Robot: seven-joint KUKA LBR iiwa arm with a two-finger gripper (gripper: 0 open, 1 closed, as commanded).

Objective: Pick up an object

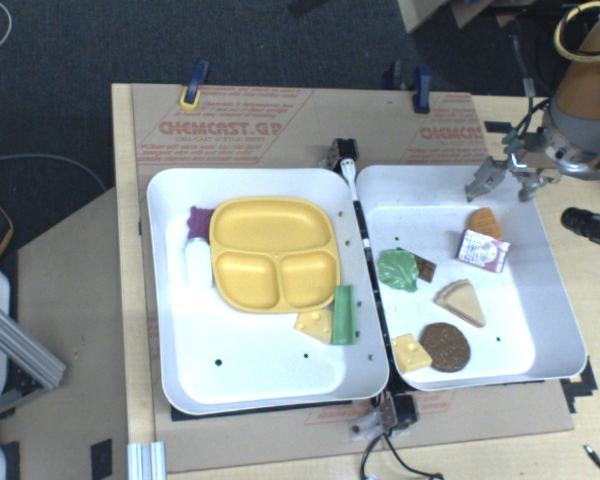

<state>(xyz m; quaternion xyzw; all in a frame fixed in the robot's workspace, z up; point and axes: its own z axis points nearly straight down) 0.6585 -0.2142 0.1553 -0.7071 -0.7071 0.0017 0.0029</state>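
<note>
Fingers [503, 175] look spread apart w/ nothing between, hovering over right bin [540, 363] back edge, near what I take for a bread roll [485, 221] & pink packet [483, 251].

From my seat the scene is lit evenly and fairly brightly from overhead, with no hard shadows anywhere. I take the yellow tray [274, 254] as my landmark: its surface carries a soft, broad sheen and no sharp hotspot, and the shadow along its lower rim is faint and short. The white bin [185, 358] around it is near overexposed, so I lose its surface texture. To the tray's right, small items cast only thin, diffuse shadows. Above and left of the tray, the dark floor [70, 38] reads dim and slightly noisy. Overall sharpness is modest; fine edges look soft and compressed.
</note>
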